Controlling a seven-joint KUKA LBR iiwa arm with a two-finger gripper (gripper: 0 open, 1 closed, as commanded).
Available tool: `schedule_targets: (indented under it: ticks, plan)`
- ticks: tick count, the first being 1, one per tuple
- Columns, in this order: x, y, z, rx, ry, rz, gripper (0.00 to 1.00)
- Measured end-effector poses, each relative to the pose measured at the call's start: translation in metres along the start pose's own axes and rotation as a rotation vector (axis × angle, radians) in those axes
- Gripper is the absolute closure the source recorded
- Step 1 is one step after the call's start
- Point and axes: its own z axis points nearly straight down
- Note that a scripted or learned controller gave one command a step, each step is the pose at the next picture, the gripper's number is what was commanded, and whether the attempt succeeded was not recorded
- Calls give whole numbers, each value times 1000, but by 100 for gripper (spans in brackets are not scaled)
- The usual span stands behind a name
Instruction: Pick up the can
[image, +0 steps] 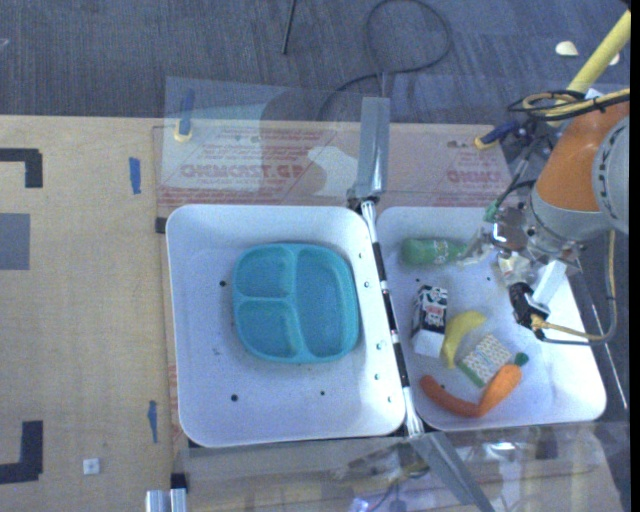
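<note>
A green can (433, 250) lies on its side at the back of the right bin (580, 400), its length running left to right. My gripper (499, 241) hangs over the back right of that bin, just right of the can's right end. The grey wrist and the orange band (572, 165) rise behind it to the right. From this slant I cannot tell whether the gripper touches the can.
In the right bin, nearer the front, lie a small black-and-white carton (432, 308), a yellow banana (461, 335), a pale patterned packet (487, 355), a carrot (499, 388) and an orange sausage shape (448, 398). The left bin (200, 400) holds a blue divided plate (296, 302). Cables trail by the wrist.
</note>
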Motion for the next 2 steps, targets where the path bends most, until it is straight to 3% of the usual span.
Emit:
schedule_targets:
  ticks: [1,2]
  plan:
    - [-29,7,25,16,-6,-111,0]
    - [-38,5,25,16,-7,-87,0]
